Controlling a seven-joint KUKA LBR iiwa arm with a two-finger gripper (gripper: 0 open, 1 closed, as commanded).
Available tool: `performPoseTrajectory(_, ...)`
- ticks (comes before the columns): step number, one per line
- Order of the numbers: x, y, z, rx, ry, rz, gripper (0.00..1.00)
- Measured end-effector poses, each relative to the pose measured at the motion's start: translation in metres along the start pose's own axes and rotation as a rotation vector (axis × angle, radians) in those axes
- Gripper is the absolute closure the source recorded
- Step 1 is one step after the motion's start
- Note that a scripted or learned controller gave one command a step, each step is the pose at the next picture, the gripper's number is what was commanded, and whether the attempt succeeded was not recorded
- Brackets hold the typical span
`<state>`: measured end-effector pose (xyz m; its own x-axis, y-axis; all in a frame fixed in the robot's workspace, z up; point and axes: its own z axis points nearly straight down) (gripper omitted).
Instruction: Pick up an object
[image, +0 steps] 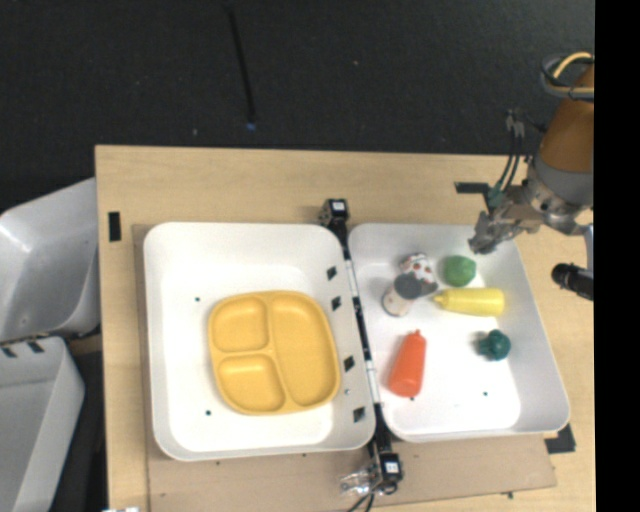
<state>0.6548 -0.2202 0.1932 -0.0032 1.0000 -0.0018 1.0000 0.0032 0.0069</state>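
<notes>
**Gripper over the right bin's far edge, nothing held**

Gripper (487, 236) hangs at the right bin's (540, 375) far right rim. Green ball (459, 269) lies nearest, just down-left of the tips. Yellow bottle (470, 300) beyond it, long axis left-right. Nothing between the tips; jaw spread too small to tell.

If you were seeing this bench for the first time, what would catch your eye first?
Probably the yellow divided tray, alone in the left bin. Next, the bright cluster in the right bin: an orange bottle, a yellow bottle and a green ball. The claw hovers over that bin's far edge.
</notes>
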Motion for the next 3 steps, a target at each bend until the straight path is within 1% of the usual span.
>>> performPoseTrajectory(1, -0.002, 0.002, -0.055, -0.001, -0.001, -0.001, 1.0)
performPoseTrajectory(2, 0.047, -0.006, -0.066, 0.005, 0.002, -0.003, 1.0)
performPoseTrajectory(3, 0.1, -0.02, -0.054, 0.007, 0.002, -0.002, 1.0)
